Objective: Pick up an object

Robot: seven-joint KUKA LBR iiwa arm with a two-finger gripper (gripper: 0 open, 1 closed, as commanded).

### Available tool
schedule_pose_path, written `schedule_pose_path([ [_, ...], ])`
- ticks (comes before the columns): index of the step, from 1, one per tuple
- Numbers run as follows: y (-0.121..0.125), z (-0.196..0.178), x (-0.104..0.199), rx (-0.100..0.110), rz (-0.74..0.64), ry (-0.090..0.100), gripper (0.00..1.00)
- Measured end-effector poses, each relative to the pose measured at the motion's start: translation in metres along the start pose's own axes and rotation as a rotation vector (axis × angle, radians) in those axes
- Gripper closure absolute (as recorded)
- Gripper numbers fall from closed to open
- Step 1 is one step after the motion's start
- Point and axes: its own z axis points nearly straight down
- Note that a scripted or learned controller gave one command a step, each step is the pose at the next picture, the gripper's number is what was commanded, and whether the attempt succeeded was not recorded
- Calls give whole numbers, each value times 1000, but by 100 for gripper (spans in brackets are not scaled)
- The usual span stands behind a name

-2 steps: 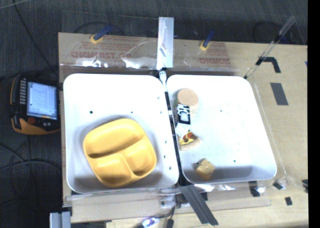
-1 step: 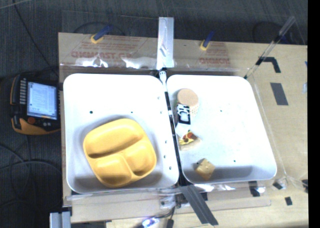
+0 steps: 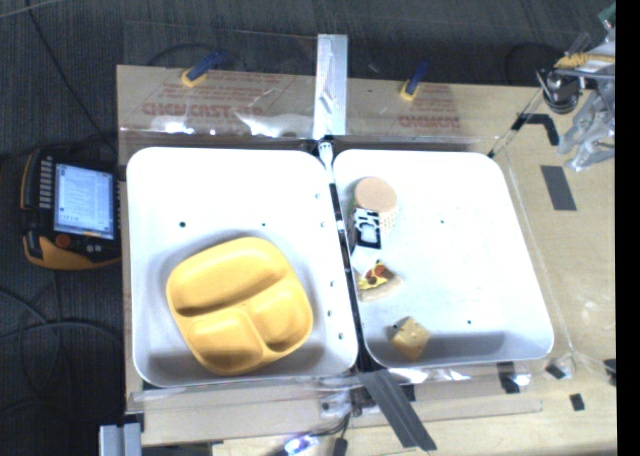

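Dark carpet ringed the surface. In the right bin (image 3: 500,244), a paper cup (image 3: 374,206) lay near the divider: light, crushable, so you'd grip mid-body gently. Gripper (image 3: 585,109) sat far right; how its jaws stood, I couldn't tell.

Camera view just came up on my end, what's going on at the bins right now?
Nothing is being handled at the moment. The gripper sits off at the far right edge, outside both bins, near the bench's back corner. The left bin holds a yellow divided tray. The right bin has a paper cup on its side, a small toy pizza slice and a tan block, all along its left wall.
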Motion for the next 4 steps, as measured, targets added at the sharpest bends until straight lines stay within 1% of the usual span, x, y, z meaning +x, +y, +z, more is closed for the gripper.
schedule_pose_path([
  [2, -2, -16, 2, 2, -16, -6, 100],
  [3, 19, -1, -24, -2, -115, -1, 100],
  [4, 22, 8, 12, -2, -89, -1, 100],
])
